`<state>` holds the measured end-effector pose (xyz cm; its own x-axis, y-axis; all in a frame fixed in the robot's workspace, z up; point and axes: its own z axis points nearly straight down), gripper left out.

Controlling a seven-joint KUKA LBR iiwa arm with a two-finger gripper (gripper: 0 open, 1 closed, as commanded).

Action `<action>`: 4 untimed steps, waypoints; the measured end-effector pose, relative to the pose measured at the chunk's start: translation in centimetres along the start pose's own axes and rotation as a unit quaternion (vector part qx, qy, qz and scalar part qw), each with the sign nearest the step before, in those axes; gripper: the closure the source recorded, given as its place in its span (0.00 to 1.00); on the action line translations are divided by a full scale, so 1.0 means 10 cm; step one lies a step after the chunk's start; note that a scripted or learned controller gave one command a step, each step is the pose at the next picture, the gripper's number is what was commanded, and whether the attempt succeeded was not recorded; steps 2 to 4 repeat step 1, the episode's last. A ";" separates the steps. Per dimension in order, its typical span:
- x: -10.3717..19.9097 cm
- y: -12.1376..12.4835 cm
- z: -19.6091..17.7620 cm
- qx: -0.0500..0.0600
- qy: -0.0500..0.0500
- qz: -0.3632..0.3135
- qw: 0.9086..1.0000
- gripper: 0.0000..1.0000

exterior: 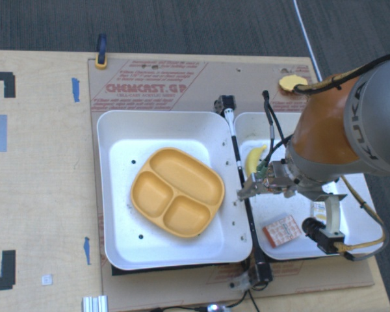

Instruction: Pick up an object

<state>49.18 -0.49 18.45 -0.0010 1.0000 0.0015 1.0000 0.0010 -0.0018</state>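
Observation:
A yellow three-compartment plate point(177, 192) lies in the left bin point(117, 135). In the right bin point(361, 197) a yellow banana-like object point(254, 159) lies near the left wall, partly hidden by the arm. A small red and white box point(281, 231) rests near that bin's front edge. My gripper point(268, 182) hangs over the right bin's left side, just below the yellow object and above the box. The wrist and its fittings cover the fingers.
The grey and orange arm point(341, 132) covers much of the right bin. A black fitting point(324, 234) and cables hang by the bin's front right. A yellow disc point(290, 83) lies on the board behind the bins.

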 end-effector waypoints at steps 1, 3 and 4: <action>0.00 0.01 -0.10 -0.002 0.000 0.000 1.000 1.00; 0.00 0.01 -0.10 -0.002 0.000 0.000 1.000 1.00; 0.00 0.01 -0.10 -0.002 0.000 0.000 1.000 1.00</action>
